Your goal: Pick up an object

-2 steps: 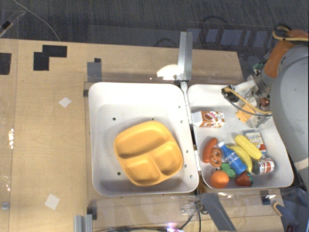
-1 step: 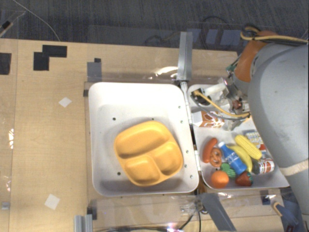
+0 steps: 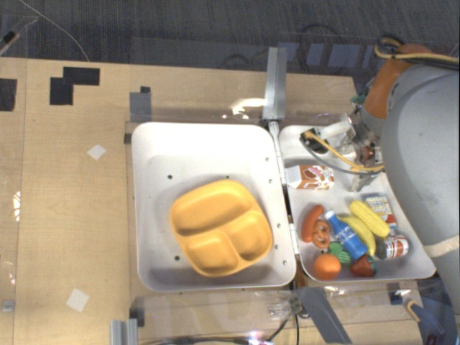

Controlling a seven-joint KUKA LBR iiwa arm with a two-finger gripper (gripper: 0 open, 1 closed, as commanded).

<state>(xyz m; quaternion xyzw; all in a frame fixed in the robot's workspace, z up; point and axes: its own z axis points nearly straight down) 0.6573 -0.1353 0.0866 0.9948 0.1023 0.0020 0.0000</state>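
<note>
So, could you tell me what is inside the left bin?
Only a yellow divided plate lies in the left bin. The floor beneath the plate is covered, so anything under it cannot be seen.

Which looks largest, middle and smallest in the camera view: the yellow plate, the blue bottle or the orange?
1. yellow plate, by far the largest
2. blue bottle, longer than the orange, though fairly close
3. orange, smallest

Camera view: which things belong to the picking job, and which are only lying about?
For the job: gripper, above the right bin; carton, banana, blue bottle, orange, can in it.
Lying about, probably: yellow divided plate in the left bin; black marks on the bench.
</note>
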